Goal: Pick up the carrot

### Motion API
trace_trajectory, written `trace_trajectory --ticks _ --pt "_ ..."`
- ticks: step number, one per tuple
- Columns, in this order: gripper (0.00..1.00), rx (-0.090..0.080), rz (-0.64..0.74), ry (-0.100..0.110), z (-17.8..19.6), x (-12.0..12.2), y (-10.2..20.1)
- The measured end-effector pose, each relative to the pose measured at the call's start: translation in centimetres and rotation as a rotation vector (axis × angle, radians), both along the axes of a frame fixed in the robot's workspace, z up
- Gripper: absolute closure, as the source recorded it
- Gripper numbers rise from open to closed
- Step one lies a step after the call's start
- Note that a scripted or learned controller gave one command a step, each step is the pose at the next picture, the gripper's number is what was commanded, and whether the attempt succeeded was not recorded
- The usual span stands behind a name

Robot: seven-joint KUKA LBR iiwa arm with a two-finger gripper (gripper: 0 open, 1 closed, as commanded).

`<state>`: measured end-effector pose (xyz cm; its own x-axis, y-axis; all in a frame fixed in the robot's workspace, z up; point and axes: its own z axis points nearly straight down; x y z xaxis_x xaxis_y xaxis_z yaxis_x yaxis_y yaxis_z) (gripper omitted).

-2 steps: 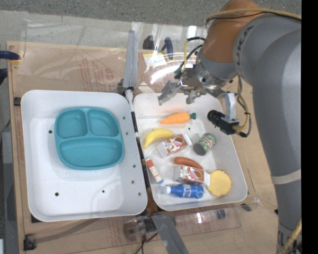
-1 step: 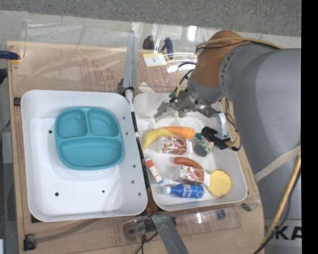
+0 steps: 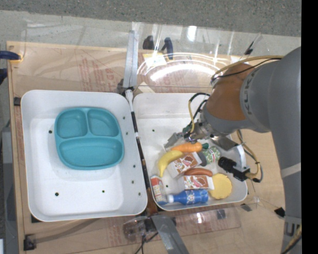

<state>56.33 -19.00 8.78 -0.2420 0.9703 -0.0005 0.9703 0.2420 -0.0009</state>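
The carrot (image 3: 186, 147), a short orange piece with a green end, lies in the right bin (image 3: 153, 112) among other toy food, just right of the banana (image 3: 167, 161). My gripper (image 3: 192, 137) is low over the bin, directly above the carrot's upper edge and very close to it or touching it. The wrist and grey arm hide the view of how it meets the carrot. I cannot see the carrot lifted off the pile.
Packed round the carrot are a green can (image 3: 212, 155), a sausage (image 3: 199, 171), a small carton (image 3: 196, 182), a yellow disc (image 3: 221, 187), a blue bottle (image 3: 190, 197) and a little red-capped bottle (image 3: 156, 187). The left bin (image 3: 37, 157) holds a teal divided plate (image 3: 88, 137).
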Motion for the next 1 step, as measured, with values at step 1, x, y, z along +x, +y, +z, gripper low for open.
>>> trace_trajectory --ticks 1 --pt "0.00 -0.001 -0.150 -0.002 0.09 -2.04 -7.17"
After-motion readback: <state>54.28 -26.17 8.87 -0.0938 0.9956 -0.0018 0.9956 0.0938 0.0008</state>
